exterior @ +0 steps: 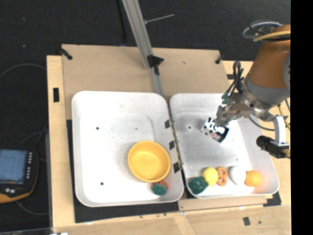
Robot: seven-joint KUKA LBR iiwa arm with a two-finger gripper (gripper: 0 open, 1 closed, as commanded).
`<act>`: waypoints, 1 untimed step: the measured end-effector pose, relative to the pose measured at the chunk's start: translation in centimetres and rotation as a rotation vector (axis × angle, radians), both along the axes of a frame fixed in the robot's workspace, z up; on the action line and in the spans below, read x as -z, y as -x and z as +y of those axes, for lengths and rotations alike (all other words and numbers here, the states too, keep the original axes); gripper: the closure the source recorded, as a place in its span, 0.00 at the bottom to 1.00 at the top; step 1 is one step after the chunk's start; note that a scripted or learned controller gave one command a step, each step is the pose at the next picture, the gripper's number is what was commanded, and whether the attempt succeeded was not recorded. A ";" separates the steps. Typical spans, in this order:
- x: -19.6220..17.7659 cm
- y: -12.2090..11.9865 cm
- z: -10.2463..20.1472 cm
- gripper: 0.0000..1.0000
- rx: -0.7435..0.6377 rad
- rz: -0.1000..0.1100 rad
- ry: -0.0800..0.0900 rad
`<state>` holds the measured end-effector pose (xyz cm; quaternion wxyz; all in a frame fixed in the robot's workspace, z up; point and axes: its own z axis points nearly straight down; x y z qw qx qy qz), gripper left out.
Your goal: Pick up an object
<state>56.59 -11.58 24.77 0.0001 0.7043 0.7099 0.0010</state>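
— Nearest, along the near wall of the right bin [254,131], sits a row of small things: a dark green piece [197,184], a yellow ball-like one [211,176], an orange-and-white one [222,176], a pale white one [237,175] and an orange ball [253,178]. In the left bin [98,111] there is a yellow bowl [149,160], with a small green and red piece [159,188] just beside its near edge.

— And the thing the arm is after?

— Farther back, around the middle of the right bin, a small black-and-white object [212,129] lies right at the gripper [221,126], which reaches in from the right. It looks touching or nearly so.

— Do the jaws have it?

— One cannot tell. The jaws are hidden by the wrist and the object, so neither their opening nor any hold can be read.

— How would it handle?

— Judging by its look, it is small, light and fairly stiff, maybe a toy. It is likely to skid on the smooth white floor if nudged. A hold across its narrow middle seems the safest.
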 end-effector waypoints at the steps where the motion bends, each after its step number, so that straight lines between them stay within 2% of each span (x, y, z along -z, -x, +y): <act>1: -0.9 -0.9 5.3 1.00 0.000 -0.002 0.000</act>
